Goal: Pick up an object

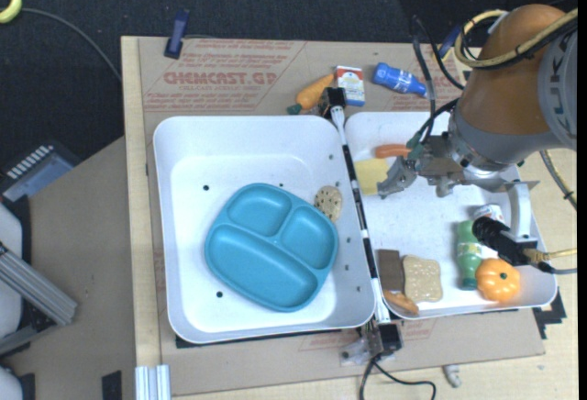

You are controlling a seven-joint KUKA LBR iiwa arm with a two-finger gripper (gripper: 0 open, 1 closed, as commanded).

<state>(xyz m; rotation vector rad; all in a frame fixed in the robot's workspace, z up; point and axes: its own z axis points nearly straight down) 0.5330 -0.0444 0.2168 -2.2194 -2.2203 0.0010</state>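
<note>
Bins [183, 297]: two; blue tray [271, 247]: one; cookie [327, 199]: one.

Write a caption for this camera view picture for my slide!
Robot gripper hovers over the right bin of toys; blue tray sits in the left.

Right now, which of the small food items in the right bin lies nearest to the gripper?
The yellow square piece by the divider, just left of the gripper. The orange pumpkin and the cracker lie farther, at the bin's near side.
</note>
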